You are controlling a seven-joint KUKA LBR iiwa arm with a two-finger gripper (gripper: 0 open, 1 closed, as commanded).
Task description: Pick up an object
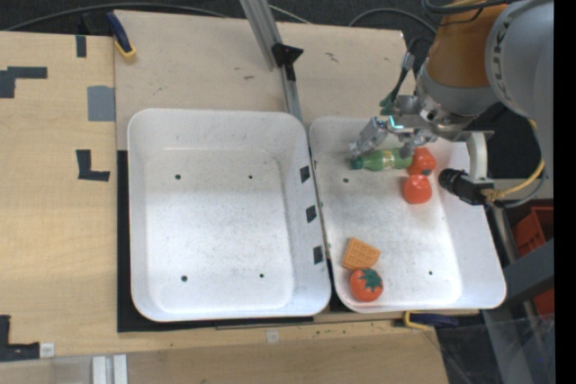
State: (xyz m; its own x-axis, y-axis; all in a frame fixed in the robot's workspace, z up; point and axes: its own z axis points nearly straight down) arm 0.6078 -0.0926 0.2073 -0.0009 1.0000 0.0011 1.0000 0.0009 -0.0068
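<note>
From my seat, the metal pincer (389,132) is too small and cluttered for me to read. It overlaps the near end of the green plastic bottle (382,161) at the right bin's far edge. The grey arm with its orange band (504,31) is cut off by the right edge, and the slanted aluminium post (256,0) by the top.

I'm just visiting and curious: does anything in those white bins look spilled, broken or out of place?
Nothing looks spilled or broken. The green bottle lies on its side in the right bin, under the pincer; all the toys sit there too.
</note>
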